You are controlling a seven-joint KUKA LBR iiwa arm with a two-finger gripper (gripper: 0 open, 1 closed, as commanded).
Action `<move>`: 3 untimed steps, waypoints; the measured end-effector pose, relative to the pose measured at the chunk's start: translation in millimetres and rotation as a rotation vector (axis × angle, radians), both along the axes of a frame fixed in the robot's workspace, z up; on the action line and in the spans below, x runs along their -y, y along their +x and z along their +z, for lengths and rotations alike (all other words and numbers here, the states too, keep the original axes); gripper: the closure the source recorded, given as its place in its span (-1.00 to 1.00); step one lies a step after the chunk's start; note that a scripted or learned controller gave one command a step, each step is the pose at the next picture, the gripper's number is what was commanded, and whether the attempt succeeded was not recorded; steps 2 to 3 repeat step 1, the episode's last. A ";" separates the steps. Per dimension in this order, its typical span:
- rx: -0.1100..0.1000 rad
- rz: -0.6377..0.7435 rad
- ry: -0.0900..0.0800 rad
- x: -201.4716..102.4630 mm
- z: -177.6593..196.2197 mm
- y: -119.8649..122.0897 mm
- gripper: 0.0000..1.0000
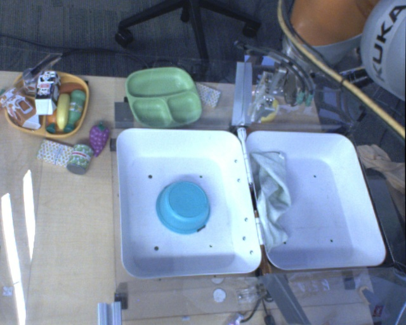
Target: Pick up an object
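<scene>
Dark grey carpet floor [76, 25] lies beyond the pale wooden bench [57, 241]; a black office-chair base [190, 19] stands on it; bright glare streaks the bench's left.

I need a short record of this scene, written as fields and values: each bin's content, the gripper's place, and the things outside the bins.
left bin: one blue bowl, upside down, near the middle
right bin: one crumpled grey-green cloth, along the bin's left wall
gripper: above the bench behind the right bin, over neither bin
behind left bin: green divided tray
far left of bench: yellow bowl with toy food; purple toy grapes and a small can beside it
task state: nothing picked up yet
</scene>
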State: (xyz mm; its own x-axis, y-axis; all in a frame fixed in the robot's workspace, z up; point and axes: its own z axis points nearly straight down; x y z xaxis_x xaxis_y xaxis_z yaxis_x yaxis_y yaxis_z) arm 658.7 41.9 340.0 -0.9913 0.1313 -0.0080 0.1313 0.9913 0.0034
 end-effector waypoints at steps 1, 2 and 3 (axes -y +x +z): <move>0.001 0.109 -0.002 39.8 10.0 -0.9 1.00; 0.001 0.109 -0.002 39.8 10.0 -0.9 1.00; 0.001 0.109 -0.002 39.8 10.0 -0.9 1.00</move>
